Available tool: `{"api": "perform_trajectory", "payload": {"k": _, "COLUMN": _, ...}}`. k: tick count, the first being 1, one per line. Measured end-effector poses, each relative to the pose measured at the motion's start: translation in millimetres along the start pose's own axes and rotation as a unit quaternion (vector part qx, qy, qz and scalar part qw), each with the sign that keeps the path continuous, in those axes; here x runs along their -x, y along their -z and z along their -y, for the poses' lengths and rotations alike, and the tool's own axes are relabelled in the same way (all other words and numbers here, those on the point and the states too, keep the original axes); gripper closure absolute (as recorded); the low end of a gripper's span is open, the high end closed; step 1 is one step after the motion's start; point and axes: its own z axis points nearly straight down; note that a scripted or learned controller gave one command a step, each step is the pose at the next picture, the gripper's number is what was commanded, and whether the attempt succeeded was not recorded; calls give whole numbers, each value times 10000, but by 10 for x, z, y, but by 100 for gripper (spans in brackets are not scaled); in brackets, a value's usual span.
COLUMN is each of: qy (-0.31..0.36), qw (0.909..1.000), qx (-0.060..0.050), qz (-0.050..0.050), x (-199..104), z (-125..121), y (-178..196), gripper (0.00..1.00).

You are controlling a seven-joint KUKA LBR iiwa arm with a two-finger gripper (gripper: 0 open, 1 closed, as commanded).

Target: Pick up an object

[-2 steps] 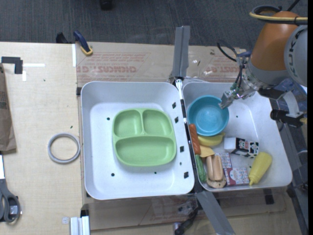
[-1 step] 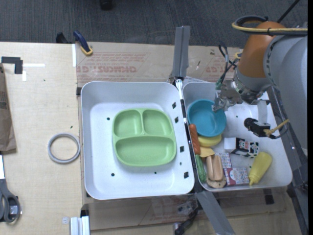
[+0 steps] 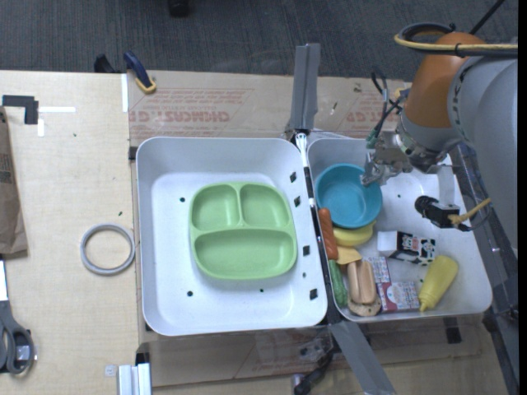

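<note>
Claw (image 3: 373,174) sits at upper right rim of blue bowl (image 3: 347,196) in right bin (image 3: 461,303), seemingly touching it; finger state cannot be told; bowl smooth, round, glossy plastic; below it a yellow banana (image 3: 352,236), hot dog (image 3: 360,285), yellow mustard bottle (image 3: 437,280); left bin (image 3: 156,245) holds matte green divided plate (image 3: 243,230)

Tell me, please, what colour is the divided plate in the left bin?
Light green, clearest in the camera view.
</note>
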Motion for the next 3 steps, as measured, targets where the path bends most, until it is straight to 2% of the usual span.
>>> {"api": "perform_trajectory", "payload": {"k": 1, "qy": -820, "qw": 9966, "qx": 23, "qz": -30, "x": -166, "z": 235, "y": 693, "gripper": 100}}
{"api": "perform_trajectory", "payload": {"k": 2, "qy": -1027, "qw": 9947, "qx": -8, "qz": -62, "x": -514, "z": 28, "y": 1371, "gripper": 100}}
{"api": "perform_trajectory", "payload": {"k": 3, "qy": -1011, "qw": 9949, "qx": -33, "qz": -45, "x": -514, "z": 31, "y": 1436, "gripper": 100}}
